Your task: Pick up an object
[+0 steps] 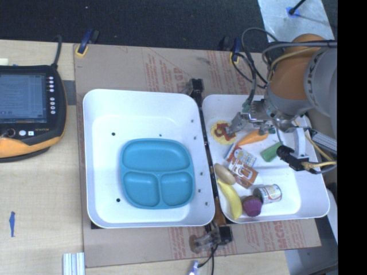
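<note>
Reaching in from the right, the robot's hand (238, 125) is hovering low over the right bin (312, 202), its jaw opening impossible to judge. An orange carrot (252, 137) is lying just beside it, toward the near side, long axis running roughly left to right across the bin.

A single fixed camera hangs above the bench (51, 211) and looks down at a slant, far enough off to take in both white bins whole: the left bin (103, 153) near the middle of the frame, the right bin (312, 202) toward its right side. Dark floor (143, 7) runs along the top beyond the bench's far edge. The arm (298, 67) enters from the right.
</note>
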